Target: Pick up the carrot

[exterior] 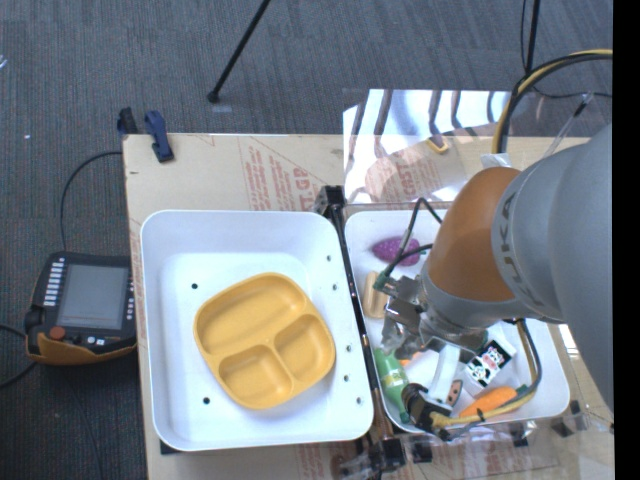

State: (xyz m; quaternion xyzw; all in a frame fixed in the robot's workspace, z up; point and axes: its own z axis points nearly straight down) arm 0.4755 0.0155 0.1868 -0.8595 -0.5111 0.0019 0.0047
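The carrot, orange and slim, lies near the front right corner of the right bin. My gripper hangs low over the left half of that bin, to the left of the carrot and apart from it. The grey arm with its orange band covers the middle of the bin and hides what lies beneath it.
A purple item lies at the back of the right bin, a green item at its front left, and a black-and-white patterned piece just behind the carrot. The left bin holds a yellow divided plate.
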